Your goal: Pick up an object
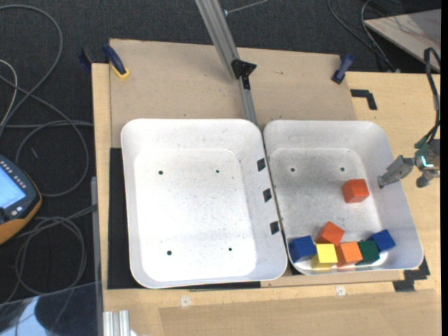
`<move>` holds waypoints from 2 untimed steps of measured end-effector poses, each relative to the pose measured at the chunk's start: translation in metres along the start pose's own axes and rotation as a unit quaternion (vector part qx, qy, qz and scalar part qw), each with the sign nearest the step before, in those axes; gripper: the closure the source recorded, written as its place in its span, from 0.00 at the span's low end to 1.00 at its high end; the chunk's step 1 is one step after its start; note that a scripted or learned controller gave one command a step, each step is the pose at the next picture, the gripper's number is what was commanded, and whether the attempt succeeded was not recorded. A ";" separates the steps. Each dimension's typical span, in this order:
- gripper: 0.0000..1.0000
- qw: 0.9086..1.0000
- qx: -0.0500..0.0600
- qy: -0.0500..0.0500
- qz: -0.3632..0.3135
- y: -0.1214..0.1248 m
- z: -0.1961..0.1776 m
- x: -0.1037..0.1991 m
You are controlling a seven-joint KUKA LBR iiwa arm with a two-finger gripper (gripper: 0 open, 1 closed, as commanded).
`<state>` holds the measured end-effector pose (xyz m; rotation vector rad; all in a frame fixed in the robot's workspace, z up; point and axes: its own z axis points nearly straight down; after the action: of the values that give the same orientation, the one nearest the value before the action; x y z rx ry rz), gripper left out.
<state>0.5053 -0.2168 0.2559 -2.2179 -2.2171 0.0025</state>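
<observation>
gripper parked at the rim, nothing picked yet

left bin (140,145) was bare. right bin (276,138) had a lone orange cube (355,190), with more blocks bunched (341,246) at the near wall. gripper (409,170) sat over the right rim, jaws apart, holding nothing. i'd guess approach step; next it needed to swing in and drop over that cube.

Bright even overhead light, soft shadows, slightly grainy
</observation>
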 end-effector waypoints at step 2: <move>0.00 1.000 0.000 0.000 -0.001 0.011 0.054 0.001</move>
<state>0.5157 -0.2160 0.2021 -2.2158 -2.2177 0.0030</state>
